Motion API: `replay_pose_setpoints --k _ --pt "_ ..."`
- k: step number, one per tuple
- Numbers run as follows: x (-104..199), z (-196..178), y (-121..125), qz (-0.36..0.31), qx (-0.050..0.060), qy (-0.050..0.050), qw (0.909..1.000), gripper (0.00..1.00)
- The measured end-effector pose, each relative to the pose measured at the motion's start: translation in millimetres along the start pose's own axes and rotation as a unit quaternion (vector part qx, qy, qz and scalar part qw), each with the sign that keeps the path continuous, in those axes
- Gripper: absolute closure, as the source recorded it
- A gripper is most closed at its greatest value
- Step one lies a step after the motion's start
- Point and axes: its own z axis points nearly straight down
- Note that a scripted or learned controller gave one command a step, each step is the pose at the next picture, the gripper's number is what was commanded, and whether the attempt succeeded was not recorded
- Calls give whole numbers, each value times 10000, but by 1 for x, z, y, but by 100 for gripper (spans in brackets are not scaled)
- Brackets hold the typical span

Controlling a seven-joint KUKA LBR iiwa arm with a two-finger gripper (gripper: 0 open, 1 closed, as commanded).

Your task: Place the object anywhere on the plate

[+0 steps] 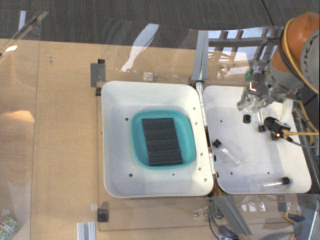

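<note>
Teal plate [136, 143] bears a dark ribbed object [161, 141]; no writing legible.

The arm [300, 44] has a rounded orange band above a grey wrist, black cables alongside, and a metallic gripper [253, 115] with black-tipped parts below.

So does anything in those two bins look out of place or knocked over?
Nothing looks spilled or damaged. The dark ridged block lies flat on the teal plate in the left bin. Two clear vials with black caps lie on their sides in the right bin.
</note>
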Motion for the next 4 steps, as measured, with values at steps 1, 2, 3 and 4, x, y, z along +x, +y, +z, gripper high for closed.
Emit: replay_pose_setpoints --k 1,2,3,4 --pt "68 8 -101 -10 1 13 10000 100" --pt "131 8 -89 -762 -1 13 9971 100" --pt "131 8 -89 -760 -1 14 9971 0" --pt "97 -8 -68 -654 5 6 9979 0"
